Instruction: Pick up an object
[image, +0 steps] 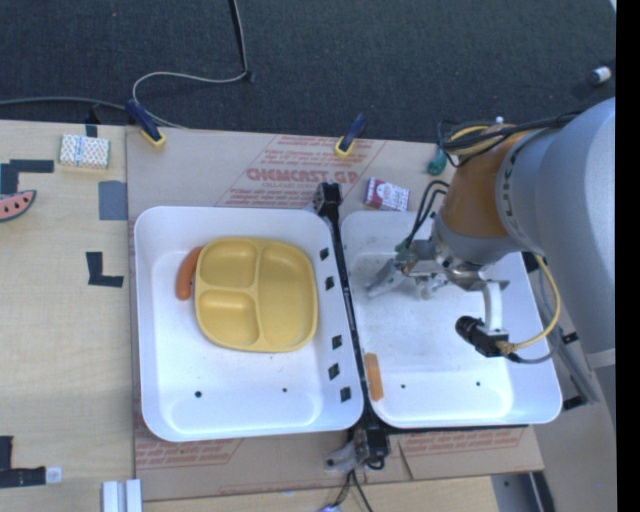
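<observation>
Gripper (385, 281) sits low inside the right bin (520, 400), beside the divider (345, 310) between the two bins; jaws look spread, metal tips angled toward that divider, nothing between them. Nearest candidate in this bin: small orange piece (373, 375), lying against the divider, nearer the camera than the gripper and apart from it. Left of the divider, the left bin (165, 400) holds a yellow sectioned plate (256, 294) with an orange sausage-shaped toy (185, 274) tucked against the plate's far-left edge.

Risk, as judged: jaws close on bare bin floor, because the orange piece lies off their line. Its position tight against the divider could block one jaw from getting behind it. Cable loop (545, 300) hanging off the wrist may drag on the bin wall.

Writing: red print on the cardboard (290, 170) beyond the divider on the surface, apparently "CHEMCAST GP"; smaller lines unreadable. Small red-and-white packet (385, 194) nearby, label illegible.
</observation>
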